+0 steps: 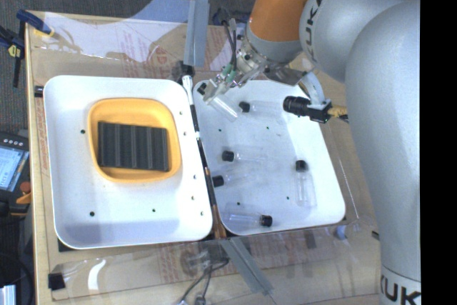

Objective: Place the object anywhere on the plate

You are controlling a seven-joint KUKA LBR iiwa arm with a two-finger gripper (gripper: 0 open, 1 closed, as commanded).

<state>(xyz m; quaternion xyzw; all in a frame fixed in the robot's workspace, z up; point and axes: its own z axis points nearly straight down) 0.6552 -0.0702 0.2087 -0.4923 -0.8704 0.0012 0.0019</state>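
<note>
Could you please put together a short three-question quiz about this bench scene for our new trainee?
1. True or false: the yellow plate lies in the left bin.
2. Multiple choice: the clear vials with black caps lie mostly in A) the left bin, B) the right bin, C) on the plate.
3. Fill in: the gripper is over the right bin's ____ corner, as the camera sees it.

Key: 1. True; a dark ridged insert sits in the plate. 2. B. 3. Top left, near the divide between the bins.
</note>
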